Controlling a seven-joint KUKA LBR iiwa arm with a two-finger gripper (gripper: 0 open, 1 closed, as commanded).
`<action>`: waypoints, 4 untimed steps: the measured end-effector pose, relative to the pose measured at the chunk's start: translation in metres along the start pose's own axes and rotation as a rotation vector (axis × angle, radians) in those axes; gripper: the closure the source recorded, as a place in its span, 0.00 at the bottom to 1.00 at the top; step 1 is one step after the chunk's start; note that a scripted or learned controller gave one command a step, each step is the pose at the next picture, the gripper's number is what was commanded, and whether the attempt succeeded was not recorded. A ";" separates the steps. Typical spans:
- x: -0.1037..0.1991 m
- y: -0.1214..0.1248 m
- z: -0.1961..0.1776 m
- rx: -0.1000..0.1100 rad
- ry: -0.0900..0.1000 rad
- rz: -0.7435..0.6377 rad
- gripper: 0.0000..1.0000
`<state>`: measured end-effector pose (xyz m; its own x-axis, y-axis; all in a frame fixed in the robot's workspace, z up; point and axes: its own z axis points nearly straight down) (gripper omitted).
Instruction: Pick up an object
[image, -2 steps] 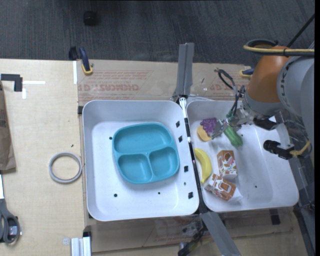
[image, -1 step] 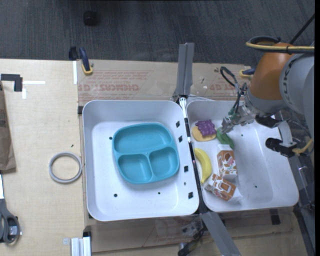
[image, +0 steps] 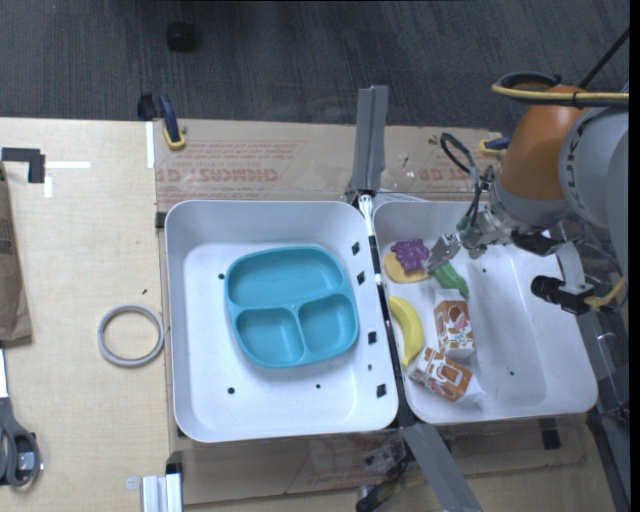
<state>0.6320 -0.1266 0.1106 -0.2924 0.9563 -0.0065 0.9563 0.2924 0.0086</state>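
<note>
A light wooden bench (image: 80, 260) fills the left and middle of the frame, with a sheet of brown cardboard (image: 260, 165) lying across its upper middle. Two shallow white bins rest on it side by side: the left bin (image: 190, 330) at centre, the right bin (image: 530, 370) at right. On the bare wood at the left lie a grey ring (image: 131, 334), a brown paper bag (image: 10, 270) at the left edge, and scissors (image: 15, 450) at lower left.
</note>
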 end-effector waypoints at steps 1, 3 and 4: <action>0.033 -0.018 0.019 0.010 0.006 -0.014 0.00; 0.089 -0.008 -0.105 0.010 0.005 0.102 1.00; 0.125 0.017 -0.081 0.012 0.006 0.006 1.00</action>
<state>0.6108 -0.0015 0.1907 -0.2871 0.9579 -0.0005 0.9579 0.2871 -0.0031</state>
